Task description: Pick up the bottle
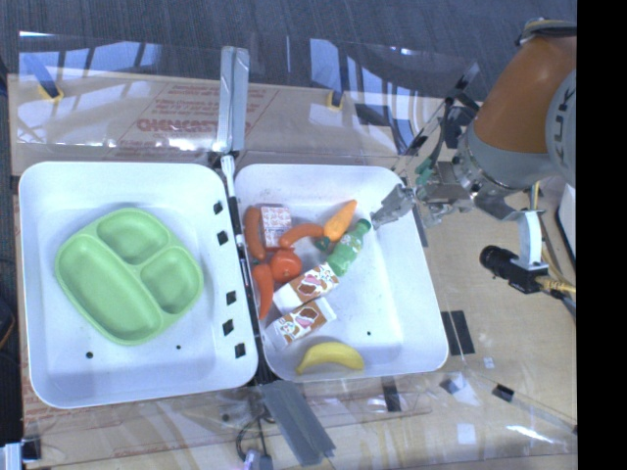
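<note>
A small green bottle lies tilted in the right bin, its cap end pointing up and right, among toy foods. My gripper hangs over the bin's upper right corner, just up and right of the bottle's cap, a short gap apart from it. The grey fingers point down-left toward the bottle. Nothing shows between them.
Around the bottle lie an orange carrot, red sausages, a tomato, two small cartons and a banana. The left bin holds a green divided plate. A metal divider stands behind the bins.
</note>
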{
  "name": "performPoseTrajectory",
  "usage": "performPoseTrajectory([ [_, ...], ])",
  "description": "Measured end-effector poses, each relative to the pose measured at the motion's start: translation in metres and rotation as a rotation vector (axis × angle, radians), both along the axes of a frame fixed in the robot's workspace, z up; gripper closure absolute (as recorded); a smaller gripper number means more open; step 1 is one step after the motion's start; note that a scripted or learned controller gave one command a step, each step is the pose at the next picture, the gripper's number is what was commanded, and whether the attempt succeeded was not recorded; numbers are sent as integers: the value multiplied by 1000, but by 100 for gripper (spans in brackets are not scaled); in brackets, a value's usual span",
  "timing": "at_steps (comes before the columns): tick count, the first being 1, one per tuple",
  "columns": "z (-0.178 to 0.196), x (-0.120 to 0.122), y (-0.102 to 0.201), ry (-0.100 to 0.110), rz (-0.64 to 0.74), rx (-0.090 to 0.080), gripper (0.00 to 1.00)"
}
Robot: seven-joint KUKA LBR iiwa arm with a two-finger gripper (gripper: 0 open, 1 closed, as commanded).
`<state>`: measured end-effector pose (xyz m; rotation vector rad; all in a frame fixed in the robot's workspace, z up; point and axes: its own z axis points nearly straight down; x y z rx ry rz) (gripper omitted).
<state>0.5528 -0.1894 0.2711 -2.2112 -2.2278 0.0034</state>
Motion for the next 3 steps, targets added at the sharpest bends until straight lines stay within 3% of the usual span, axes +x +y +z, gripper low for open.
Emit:
performPoseTrajectory([
  [1, -167, 4, 20, 3, -56, 0, 0],
  [2, -156, 5, 19, 2, -52, 0, 100],
  [3, -30, -55, -15, -2, -323, -2, 100],
])
